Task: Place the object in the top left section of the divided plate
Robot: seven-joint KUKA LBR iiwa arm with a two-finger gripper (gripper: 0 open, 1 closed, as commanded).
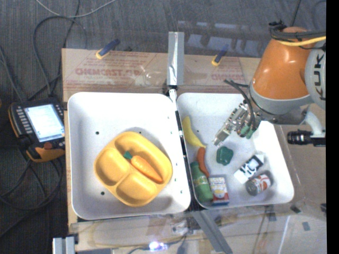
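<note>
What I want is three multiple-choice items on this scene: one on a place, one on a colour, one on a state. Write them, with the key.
1. Where does the carrot lie?
A. On the divided plate in the left bin
B. In the right bin beside the can
C. On the floor by the tablet

2. What colour is the divided plate?
A. White
B. Yellow
C. Blue

3. How does the divided plate sit?
A. Flipped upside down
B. Stood on its edge
C. Flat, open side up

Key:
1. A, the orange carrot rests on the plate.
2. B, it is yellow against the white bin.
3. C, its sections face the camera.
</note>
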